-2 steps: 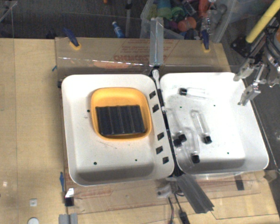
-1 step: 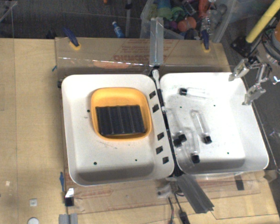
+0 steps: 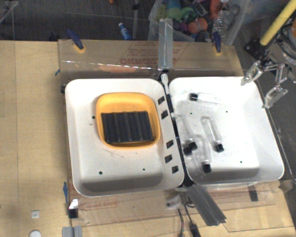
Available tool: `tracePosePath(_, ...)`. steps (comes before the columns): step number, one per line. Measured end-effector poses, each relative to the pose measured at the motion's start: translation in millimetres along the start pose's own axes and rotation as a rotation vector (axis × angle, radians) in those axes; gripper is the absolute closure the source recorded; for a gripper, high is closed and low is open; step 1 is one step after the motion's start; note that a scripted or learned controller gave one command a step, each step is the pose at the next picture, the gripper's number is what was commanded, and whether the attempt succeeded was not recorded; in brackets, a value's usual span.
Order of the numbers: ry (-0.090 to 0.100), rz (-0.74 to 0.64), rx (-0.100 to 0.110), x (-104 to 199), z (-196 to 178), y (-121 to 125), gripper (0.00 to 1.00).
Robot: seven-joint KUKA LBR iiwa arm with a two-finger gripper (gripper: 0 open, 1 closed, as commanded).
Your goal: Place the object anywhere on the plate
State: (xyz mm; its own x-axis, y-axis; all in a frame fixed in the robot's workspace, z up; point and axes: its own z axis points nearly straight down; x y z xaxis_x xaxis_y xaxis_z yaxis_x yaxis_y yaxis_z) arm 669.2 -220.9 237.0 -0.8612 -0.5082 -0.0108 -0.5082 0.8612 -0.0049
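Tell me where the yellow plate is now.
The yellow plate lies in the left bin with a dark ridged block on it, left of the divider between the bins.

I see two white bins. The left bin [image 3: 84, 172] holds a plate [image 3: 102, 106] that is yellow-orange, and on it lies a black rack [image 3: 127, 127] with dark stripes running up and down. The right bin [image 3: 246, 132] is white with tiny dark dots, and in it lie see-through tubes [image 3: 210, 131] with black caps. A black strip with little white squares runs between the bins. The tabletop [image 3: 24, 132] is pale brown wood. At the back I see a clear box of toys [image 3: 197, 6] in green, red, orange and blue, and a yellow pole [image 3: 282, 15].
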Motion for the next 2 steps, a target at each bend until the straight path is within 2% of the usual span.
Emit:
tracePosePath(1,0.001,-0.475,-0.004,0.8,8.3,0.0,0.00)
tracePosePath(2,0.000,-0.722,-0.003,0.3,-4.8,0.2,0.00)
